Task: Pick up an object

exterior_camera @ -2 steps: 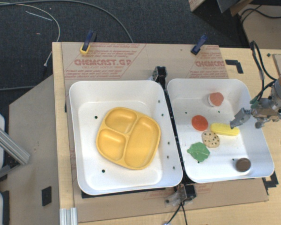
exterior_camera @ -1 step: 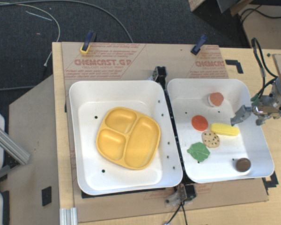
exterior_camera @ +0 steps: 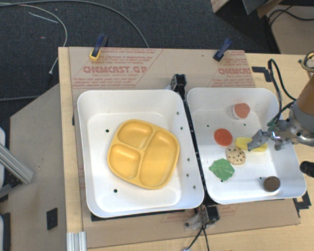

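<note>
The pincer (exterior_camera: 261, 139) sits low in the right bin (exterior_camera: 288, 184), directly over a yellow piece (exterior_camera: 244, 143) whose long axis runs left-right. Whether its tips are parted or clamped cannot be told. Cookie (exterior_camera: 235, 155) lies just left-below.

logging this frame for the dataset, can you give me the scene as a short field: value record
left bin: holds a yellow divided plate
right bin: holds six small items
items: pink round piece, red-orange round piece, yellow piece, speckled cookie, green leaf, brown round piece
gripper: low in the right bin, at the yellow piece
grasp: cannot tell whether anything is held
arm: reaches in from the right of the view
</note>
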You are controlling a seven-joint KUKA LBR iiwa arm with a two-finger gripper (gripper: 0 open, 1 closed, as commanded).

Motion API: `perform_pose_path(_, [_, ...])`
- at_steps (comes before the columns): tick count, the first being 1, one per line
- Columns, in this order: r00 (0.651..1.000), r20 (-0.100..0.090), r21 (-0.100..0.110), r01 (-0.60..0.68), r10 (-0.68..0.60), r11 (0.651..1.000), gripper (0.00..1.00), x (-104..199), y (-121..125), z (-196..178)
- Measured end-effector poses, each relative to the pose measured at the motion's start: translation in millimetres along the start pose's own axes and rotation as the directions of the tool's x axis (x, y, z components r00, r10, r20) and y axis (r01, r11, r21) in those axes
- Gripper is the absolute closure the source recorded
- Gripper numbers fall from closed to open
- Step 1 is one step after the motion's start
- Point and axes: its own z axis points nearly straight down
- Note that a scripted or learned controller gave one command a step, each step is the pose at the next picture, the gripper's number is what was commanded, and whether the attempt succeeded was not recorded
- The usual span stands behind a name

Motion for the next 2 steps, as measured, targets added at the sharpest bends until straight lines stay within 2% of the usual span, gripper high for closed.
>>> perform_pose_path(1, [1.000, 0.002, -0.008, -0.001, 0.001, 1.000, 0.00, 0, 2, 49])
perform_pose_path(2, [1.000, 0.005, -0.012, 0.000, 0.000, 1.000, 1.00, -1, 3, 37])
